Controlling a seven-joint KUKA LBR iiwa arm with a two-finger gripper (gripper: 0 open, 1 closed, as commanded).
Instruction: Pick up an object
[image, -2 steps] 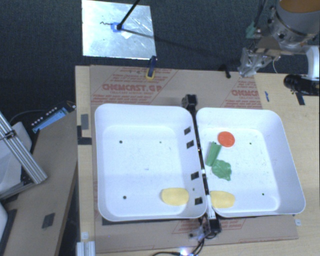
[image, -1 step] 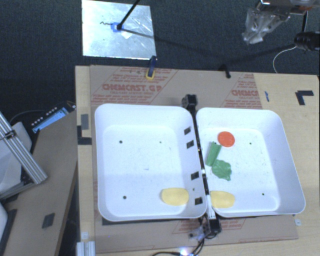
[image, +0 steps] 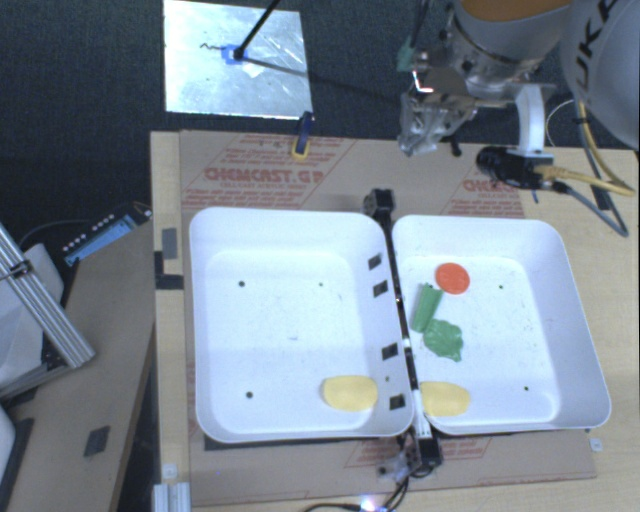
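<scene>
Below and slightly right of the gripper (image: 428, 128), well apart, lies the orange disc (image: 452, 278); whether the gripper grasps anything, I cannot tell.

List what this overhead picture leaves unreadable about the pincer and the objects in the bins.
- Pincer: small and blurred in the camera view; finger state unreadable.
- Grey arm: cut off by the top edge.
- Yellow oval piece in the right white bin: its left end is hidden behind the bins' divider.
</scene>
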